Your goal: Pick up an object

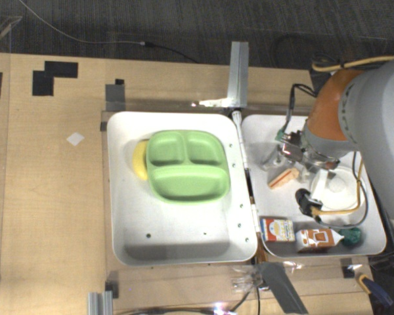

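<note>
My gripper (290, 163) is down inside the right bin (253, 133), in its upper middle part. An orange and pale wedge-shaped object (282, 178) lies just below and left of the gripper, touching it or very close to it. Whether it sits in the grip is unclear. A small red and white carton (276, 230) and a brown carton (317, 239) with a green piece (352, 236) at its right end lie along the bin's near edge. A white rounded object (336, 186) sits beneath the wrist, partly hidden.
The left bin (177, 241) holds a green divided plate (186, 165) with a yellow object (139, 161) peeking out from under its left side. A black cable end (306, 203) hangs from the arm over the right bin. A metal post (238, 74) stands behind the bins.
</note>
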